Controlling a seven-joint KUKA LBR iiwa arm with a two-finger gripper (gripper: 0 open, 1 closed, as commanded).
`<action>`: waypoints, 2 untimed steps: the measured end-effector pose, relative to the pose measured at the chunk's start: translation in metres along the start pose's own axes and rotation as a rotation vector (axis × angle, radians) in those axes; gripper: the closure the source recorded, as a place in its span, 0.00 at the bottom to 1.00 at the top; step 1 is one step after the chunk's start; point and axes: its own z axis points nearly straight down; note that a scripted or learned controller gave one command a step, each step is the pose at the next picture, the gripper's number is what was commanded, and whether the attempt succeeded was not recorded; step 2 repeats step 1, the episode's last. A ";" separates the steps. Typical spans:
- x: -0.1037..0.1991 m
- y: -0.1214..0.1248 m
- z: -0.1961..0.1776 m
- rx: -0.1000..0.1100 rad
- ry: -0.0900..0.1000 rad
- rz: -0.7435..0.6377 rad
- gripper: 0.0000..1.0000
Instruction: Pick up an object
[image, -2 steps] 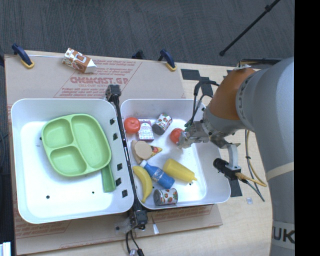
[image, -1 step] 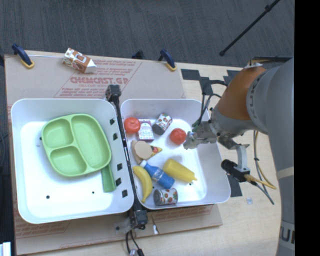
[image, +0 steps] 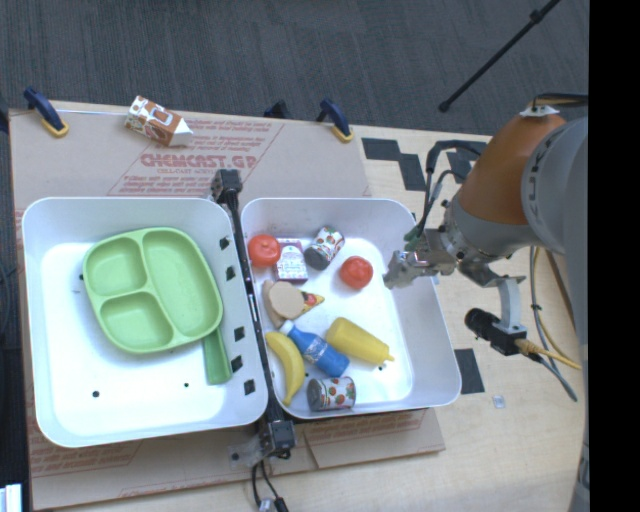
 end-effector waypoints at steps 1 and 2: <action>0.000 0.014 -0.015 0.000 0.000 -0.002 1.00; 0.000 0.014 -0.015 0.000 0.000 -0.002 1.00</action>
